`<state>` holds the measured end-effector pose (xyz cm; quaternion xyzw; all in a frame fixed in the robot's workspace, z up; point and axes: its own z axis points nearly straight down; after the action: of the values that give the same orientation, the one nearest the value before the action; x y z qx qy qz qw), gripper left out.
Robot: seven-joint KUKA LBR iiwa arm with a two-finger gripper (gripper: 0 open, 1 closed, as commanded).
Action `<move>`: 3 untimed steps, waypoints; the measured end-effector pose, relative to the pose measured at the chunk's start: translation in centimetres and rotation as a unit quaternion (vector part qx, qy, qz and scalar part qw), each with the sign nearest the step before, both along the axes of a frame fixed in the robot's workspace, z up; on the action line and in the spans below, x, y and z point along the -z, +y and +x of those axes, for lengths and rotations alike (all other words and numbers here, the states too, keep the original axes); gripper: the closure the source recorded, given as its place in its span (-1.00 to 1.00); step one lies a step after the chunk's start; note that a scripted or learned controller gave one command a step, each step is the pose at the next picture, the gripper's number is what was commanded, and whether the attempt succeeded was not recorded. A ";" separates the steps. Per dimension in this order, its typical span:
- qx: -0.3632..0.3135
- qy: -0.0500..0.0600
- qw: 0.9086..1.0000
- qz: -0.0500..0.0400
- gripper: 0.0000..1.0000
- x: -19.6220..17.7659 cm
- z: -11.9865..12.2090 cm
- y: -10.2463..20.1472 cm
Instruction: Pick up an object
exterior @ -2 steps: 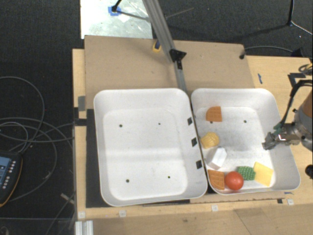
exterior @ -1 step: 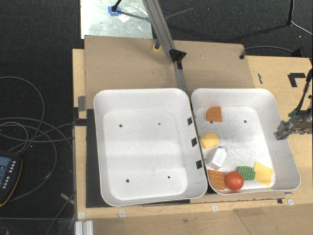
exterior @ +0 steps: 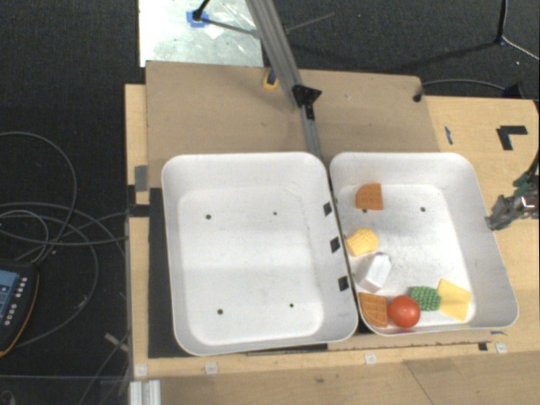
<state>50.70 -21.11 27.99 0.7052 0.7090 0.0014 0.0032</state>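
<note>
Camera view, tomato [exterior: 404, 311] well apart from end effector [exterior: 506, 212]

Logged two white bins [exterior: 253, 171]. Left of pincer [exterior: 506, 209]: orange waffle piece [exterior: 369, 197], yellow corn [exterior: 362, 242], white block [exterior: 375, 270]. Lower left: orange grid-patterned piece [exterior: 374, 308], red tomato [exterior: 404, 311], green bumpy item [exterior: 424, 298], yellow wedge [exterior: 454, 299].

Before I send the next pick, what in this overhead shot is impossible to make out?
- Gripper, camera view: cut off by the right edge, small and blurred, so finger state unreadable.
- Green knobbly object: partly behind the red ball; its full shape is hidden.
- Orange waffle-like piece: tucked against the right white bin's wall, outline unclear.
</note>
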 end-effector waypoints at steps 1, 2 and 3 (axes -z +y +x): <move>-0.003 0.002 1.000 0.002 1.00 1.5 1.1 5.7; -0.003 0.002 1.000 0.002 1.00 2.2 1.5 10.1; -0.003 0.002 1.000 0.002 1.00 2.3 3.3 14.7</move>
<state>54.05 -6.42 25.70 0.7033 0.7109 0.0015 0.0005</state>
